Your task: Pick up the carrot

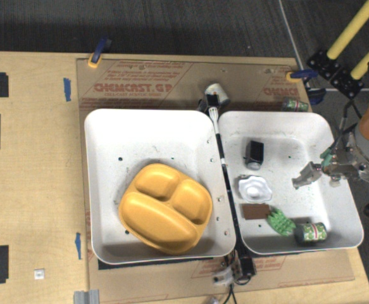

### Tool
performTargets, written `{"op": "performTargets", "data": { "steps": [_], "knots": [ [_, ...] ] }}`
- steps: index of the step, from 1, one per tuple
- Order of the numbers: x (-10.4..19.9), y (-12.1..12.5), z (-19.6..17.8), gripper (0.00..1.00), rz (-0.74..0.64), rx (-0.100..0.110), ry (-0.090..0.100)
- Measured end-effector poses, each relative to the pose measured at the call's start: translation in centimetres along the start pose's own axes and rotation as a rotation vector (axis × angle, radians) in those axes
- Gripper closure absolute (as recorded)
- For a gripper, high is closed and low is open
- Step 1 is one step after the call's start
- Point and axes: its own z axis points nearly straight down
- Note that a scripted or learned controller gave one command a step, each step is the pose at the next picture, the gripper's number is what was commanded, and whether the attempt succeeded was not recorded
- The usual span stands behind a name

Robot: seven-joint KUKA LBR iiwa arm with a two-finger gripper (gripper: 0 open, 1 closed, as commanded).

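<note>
In the right bin (336, 233), a green leafy-looking piece (279, 221) lies near the front wall, next to a flat brown block (255, 211). I cannot tell whether either is part of the carrot. My gripper (303, 176) hangs over the right half of that bin, reaching in from the right. It is above and to the right of the green piece, well apart from it, and I see nothing in it.
The right bin also holds a small black item (254, 152), a crumpled white item (254, 187) and a green can (312, 232). A large yellow bread-shaped object (165, 208) sits in the left bin (108, 144). Yellow poles (355, 24) cross the top right.
</note>
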Motion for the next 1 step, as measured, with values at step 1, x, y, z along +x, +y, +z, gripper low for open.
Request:
{"op": "performTargets", "data": {
  "steps": [1],
  "knots": [
    [5.08, -1.42, 11.41, 0.0, 0.153, -0.001, 0.001]
  ]
}}
